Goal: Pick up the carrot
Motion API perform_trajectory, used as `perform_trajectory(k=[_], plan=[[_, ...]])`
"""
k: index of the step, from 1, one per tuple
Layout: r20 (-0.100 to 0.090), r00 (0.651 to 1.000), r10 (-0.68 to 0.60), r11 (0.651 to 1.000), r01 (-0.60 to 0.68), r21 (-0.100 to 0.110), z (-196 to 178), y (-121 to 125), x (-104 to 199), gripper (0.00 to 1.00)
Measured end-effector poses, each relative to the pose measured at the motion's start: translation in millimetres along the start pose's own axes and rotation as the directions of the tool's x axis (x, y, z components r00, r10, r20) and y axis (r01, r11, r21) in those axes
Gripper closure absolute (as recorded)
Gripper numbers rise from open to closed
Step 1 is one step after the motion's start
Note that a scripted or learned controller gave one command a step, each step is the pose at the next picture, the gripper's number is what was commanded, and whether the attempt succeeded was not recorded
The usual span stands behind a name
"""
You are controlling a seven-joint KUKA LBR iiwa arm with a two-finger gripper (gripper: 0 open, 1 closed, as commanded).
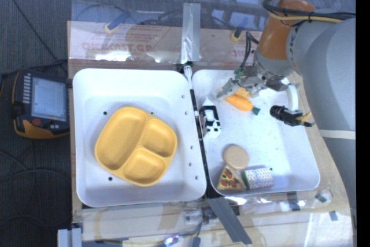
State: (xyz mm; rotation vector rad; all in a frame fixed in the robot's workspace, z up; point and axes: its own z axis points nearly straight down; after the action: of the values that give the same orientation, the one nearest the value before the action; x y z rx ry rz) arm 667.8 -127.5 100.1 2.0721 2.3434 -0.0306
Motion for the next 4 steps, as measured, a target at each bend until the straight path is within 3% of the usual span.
perform_trajectory(k=[1, 2, 3, 4], plan=[[-0.024, 0.981, -0.192, 0.981, 0.192, 0.006, -19.0, -5.4, -15.8, 0.00], [0.001, 0.966, -0.260, 0.966, 0.260, -0.016, 0.3, -15.6, -13.8, 0.00], [0.003, 0.965, -0.261, 0.965, 0.261, -0.020, -12.1, -14.3, -14.9, 1.00], [-0.018, 0.942, -0.336, 0.942, 0.335, -0.016, -120.6, -8.1, 58.9, 1.00]])
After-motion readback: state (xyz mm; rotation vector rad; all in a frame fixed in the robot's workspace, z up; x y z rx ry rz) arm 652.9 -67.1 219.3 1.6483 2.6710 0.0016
